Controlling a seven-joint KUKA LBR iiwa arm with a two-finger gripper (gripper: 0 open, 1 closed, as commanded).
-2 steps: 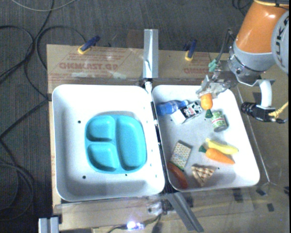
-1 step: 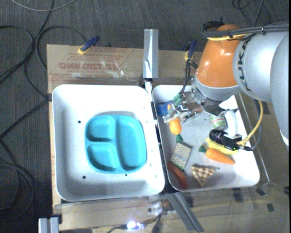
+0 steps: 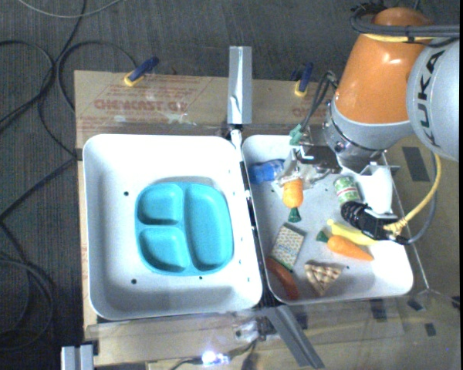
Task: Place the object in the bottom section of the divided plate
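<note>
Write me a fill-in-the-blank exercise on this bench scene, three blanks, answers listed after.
1. The blue divided plate lies in the ____ bin.
2. The gripper hangs over the ____ bin.
3. The carrot has a ____ top.

Missing words: left; right; green

The grey arm (image 3: 440,91) reaches in from the right at the far side, its orange band (image 3: 378,68) above the wrist. The gripper (image 3: 297,177) points down and left, its fingers closed on a small orange object (image 3: 292,194).
</note>
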